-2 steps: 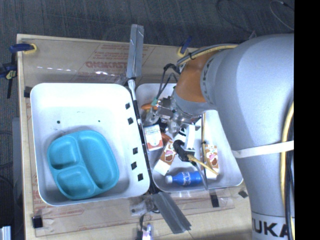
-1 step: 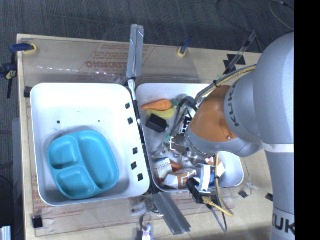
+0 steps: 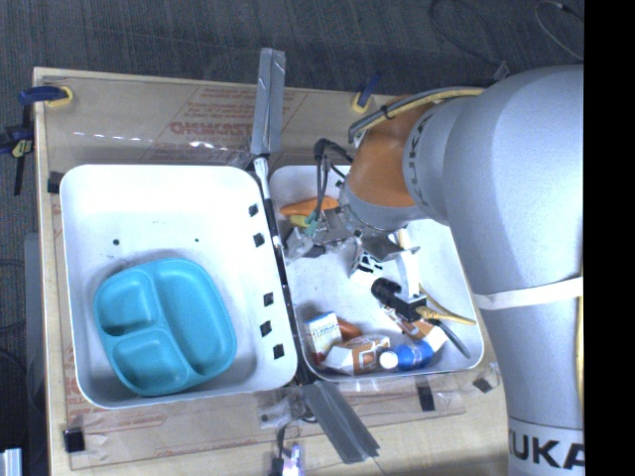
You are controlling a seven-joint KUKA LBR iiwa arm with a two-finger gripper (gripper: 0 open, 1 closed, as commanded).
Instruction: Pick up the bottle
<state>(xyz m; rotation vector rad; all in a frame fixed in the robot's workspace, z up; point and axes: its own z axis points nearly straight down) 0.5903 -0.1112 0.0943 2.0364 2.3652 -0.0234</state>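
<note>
Turquoise, smooth plastic: a three-compartment tray (image 3: 164,325) lies in the left bin (image 3: 79,196). In the right bin (image 3: 461,276), the bottle (image 3: 409,355) (blue-capped, lying flat) rests among cartons by the near wall. The gripper (image 3: 332,228) hangs at the far end, well apart.

A robotics lab is showing here: a KUKA arm (image 3: 516,246) is reaching over two white bins (image 3: 74,201) sitting on a clamped tabletop (image 3: 149,107), with cables (image 3: 541,13) trailing across grey carpet (image 3: 149,18).
</note>
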